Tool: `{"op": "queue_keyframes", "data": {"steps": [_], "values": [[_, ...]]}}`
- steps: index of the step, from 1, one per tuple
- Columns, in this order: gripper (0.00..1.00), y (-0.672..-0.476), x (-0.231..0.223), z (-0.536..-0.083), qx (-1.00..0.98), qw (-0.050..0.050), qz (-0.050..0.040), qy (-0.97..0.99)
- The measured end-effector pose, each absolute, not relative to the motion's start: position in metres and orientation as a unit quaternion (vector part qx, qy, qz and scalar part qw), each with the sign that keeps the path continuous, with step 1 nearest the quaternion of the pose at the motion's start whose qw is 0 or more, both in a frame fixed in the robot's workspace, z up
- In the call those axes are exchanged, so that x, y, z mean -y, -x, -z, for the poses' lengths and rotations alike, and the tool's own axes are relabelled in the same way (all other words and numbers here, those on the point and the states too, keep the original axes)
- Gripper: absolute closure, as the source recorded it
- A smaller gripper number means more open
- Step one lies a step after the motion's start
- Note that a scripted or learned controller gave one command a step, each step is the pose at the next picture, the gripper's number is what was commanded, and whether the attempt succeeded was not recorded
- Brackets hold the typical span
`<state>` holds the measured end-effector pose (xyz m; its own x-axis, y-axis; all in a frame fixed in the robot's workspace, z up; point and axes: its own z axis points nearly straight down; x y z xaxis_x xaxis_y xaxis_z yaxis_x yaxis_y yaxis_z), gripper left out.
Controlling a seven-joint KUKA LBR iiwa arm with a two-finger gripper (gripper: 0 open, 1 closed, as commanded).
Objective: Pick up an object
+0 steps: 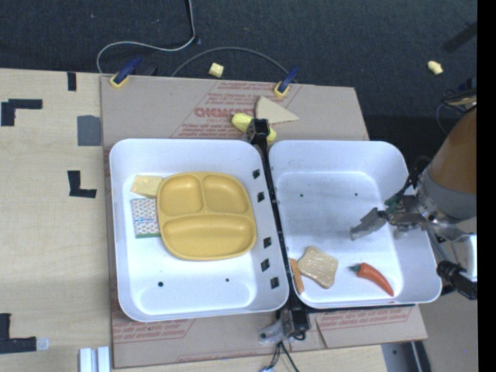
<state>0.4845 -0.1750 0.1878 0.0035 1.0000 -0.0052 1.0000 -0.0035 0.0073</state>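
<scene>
So 2 white bins side by side on the tabletop (46,208). The left bin (136,285) has a yellow divided plate (207,215) in the middle, w/ a pale yellow block (145,184) and a small patterned packet (144,216) tucked against its left edge. The right bin (333,161) is where the action is: a toast slice (318,266) near the bottom left of that bin, a thin orange stick (297,274) touching or just beside its left side (can't tell which), and a red-orange chili pepper (373,277) toward the bottom right.

The arm comes in from the right of the frame, and the gripper (370,222) sits over the right bin's middle-right, above the pepper and up-right of the toast. Nothing is between its fingers afaict, and whether it's open or closed I honestly can't tell, too small and blurry.

What could go wrong imo:
- The pepper is the nearest target but it lies close to the bin's lower wall, so a descent there might clip the rim or pinch at an angle, and it's thin and tapered so it'd prob squirt out.
- The toast is flat, so the fingers may just scrape over it w/o getting under.
- The stick next to the toast could get dragged along or block a finger.
</scene>
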Motion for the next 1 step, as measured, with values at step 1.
{"op": "queue_keyframes", "data": {"steps": [1], "values": [[0.0, -0.4828, 0.198, -0.1549, -0.707, -0.001, 0.0014, -0.708]]}}
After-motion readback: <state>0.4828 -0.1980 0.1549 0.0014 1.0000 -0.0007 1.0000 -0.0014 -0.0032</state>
